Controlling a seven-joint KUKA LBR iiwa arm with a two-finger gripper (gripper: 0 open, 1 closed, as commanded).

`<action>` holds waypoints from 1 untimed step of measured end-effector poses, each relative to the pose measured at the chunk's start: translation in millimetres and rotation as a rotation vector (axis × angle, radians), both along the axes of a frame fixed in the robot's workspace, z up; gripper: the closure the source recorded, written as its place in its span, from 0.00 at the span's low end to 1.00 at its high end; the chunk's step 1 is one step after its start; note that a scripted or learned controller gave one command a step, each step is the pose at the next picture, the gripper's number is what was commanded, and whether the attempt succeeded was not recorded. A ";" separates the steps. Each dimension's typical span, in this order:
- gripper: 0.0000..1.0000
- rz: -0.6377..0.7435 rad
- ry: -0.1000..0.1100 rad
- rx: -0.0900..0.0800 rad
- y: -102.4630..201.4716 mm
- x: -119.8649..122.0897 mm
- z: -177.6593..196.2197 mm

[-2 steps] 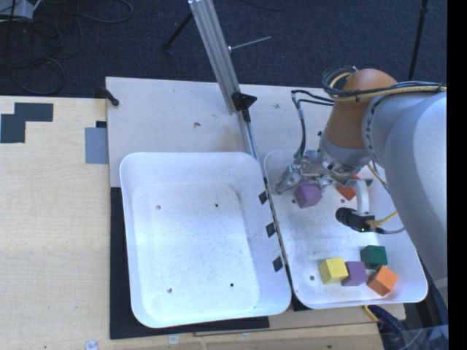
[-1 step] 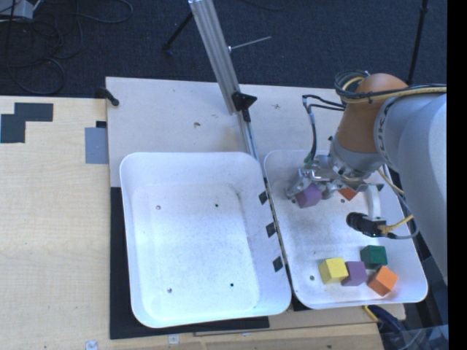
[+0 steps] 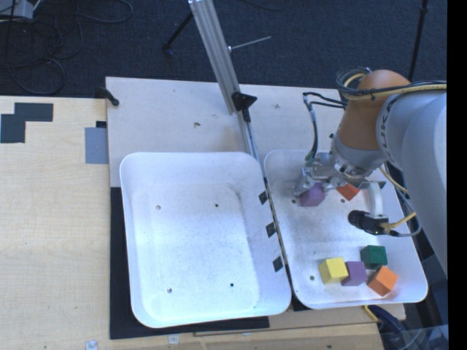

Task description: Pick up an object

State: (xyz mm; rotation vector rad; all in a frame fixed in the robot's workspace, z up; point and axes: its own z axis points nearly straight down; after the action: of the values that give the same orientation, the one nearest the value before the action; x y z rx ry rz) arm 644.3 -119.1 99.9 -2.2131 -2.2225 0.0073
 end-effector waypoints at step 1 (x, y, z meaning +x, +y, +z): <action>1.00 -0.006 -0.001 0.001 7.8 -22.0 10.3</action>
State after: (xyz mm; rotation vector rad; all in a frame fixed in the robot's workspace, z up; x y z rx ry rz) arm 622.3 -111.3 110.2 -2.2203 -2.2159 0.0052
